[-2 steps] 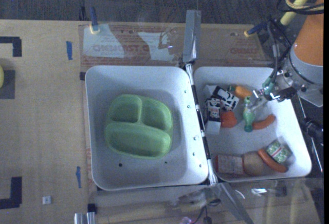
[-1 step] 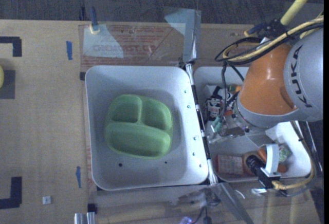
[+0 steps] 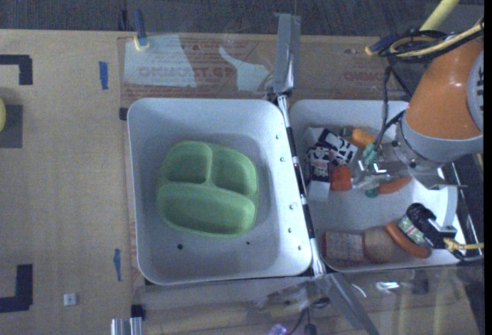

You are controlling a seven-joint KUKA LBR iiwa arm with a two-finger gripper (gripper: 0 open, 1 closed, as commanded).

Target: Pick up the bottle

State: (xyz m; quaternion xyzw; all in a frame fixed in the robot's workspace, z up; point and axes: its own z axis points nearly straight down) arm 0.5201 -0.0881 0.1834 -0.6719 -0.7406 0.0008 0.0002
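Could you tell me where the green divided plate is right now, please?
In the camera view, the green plate lies in the middle of the left bin, across the shared wall from the cluttered right bin.

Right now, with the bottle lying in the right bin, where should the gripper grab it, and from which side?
Probably mid-body, from straight above, closing across its width: the bottle lies on its side along the right bin's near wall, long axis left to right, an orange toy crowding one end.
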